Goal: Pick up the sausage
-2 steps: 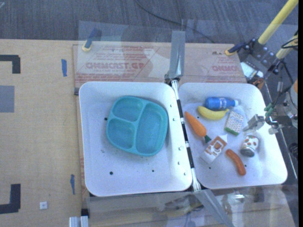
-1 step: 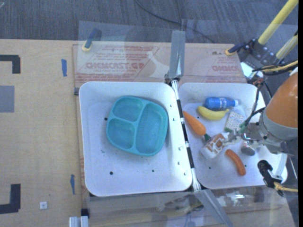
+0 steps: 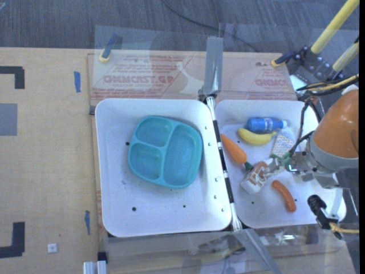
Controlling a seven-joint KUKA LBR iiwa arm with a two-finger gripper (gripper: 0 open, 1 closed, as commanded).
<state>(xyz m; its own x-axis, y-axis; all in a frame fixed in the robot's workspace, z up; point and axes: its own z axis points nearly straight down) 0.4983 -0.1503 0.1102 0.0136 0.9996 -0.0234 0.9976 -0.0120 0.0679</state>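
The sausage (image 3: 283, 195), short and orange-red, lies slantwise on the floor of the right bin (image 3: 256, 213), near its front right. My gripper (image 3: 283, 164) hangs over the same bin, a little behind the sausage and apart from it. Its tip is close to the right end of a small white and brown carton (image 3: 256, 177). Nothing shows held in it. The arm's orange band (image 3: 341, 131) covers the bin's right side.
The right bin also holds a carrot (image 3: 234, 149), a banana (image 3: 255, 136), a blue bottle (image 3: 264, 123) and a pale packet (image 3: 281, 144). In the left bin (image 3: 114, 210) lies a teal divided plate (image 3: 166, 151).
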